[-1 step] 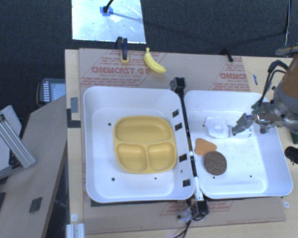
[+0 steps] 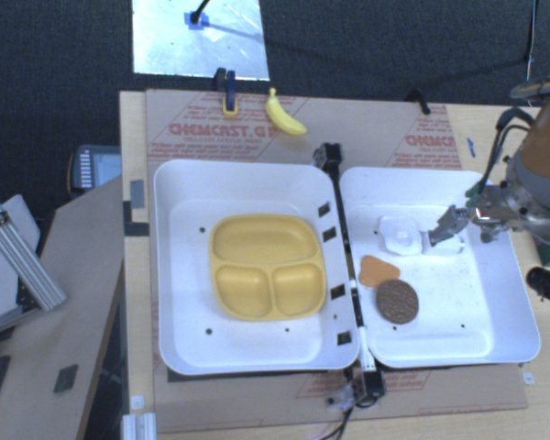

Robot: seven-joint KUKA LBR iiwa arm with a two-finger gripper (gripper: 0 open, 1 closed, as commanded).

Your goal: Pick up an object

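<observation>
Gripper (image 2: 437, 236) seen just right of white cup (image 2: 400, 236), finger state cannot be told | orange piece (image 2: 378, 269) lies just below cup | brown disc (image 2: 397, 301) lies lower, touching orange piece

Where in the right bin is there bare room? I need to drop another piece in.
Right bin: bare floor right of the brown disc, and along its far wall. Crowded mid-left: white piece, orange piece, disc, with the gripper alongside.

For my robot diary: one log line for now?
gripper: beside small white plastic piece | round brown cookie: right white bin | yellow divided plate: left bin
</observation>
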